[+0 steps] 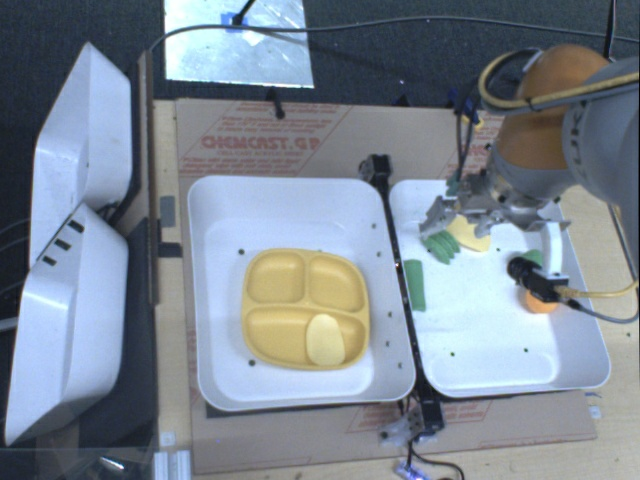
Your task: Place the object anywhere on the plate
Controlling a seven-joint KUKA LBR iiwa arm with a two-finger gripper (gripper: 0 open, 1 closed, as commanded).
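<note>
Arm reaches in from the right, wrist bent down over the right bin's [500,363] upper part. Gripper [462,216] sits low among a pale yellow piece [468,236] and a green item [439,245]; can't tell jaw state (wrist blocks it). Green stick [415,285] lies near the divider, orange item [541,303] further right. Yellow plate [305,306] in left bin [220,268] carries a pale oval object [325,340] in its lower compartment.
</note>
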